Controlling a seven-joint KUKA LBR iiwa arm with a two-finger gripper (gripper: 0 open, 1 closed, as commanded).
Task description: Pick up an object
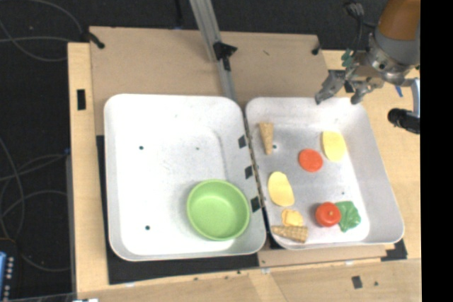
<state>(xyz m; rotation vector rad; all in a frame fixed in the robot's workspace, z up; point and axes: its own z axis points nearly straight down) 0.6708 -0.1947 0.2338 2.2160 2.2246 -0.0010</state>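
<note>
My gripper (340, 93) hangs above the far edge of the right bin (379, 173), open, with nothing between its fingers. Below it in that bin lie a pale yellow oval piece (334, 145), an orange-red round piece (310, 160), a tan cone (266, 136), a second yellow oval piece (280, 188), a small yellow-orange block (291, 216), a waffle-patterned wedge (291, 232) and a red tomato with a green leaf (328, 213). The nearest item, the pale yellow oval, sits well in front of the fingertips.
The left bin (152, 138) holds a green bowl (217, 209) near its front right corner. A slanted metal pole (203, 10) stands behind the bins. The arm's orange band (402, 10) is at the upper right. Bare bench lies around the bins.
</note>
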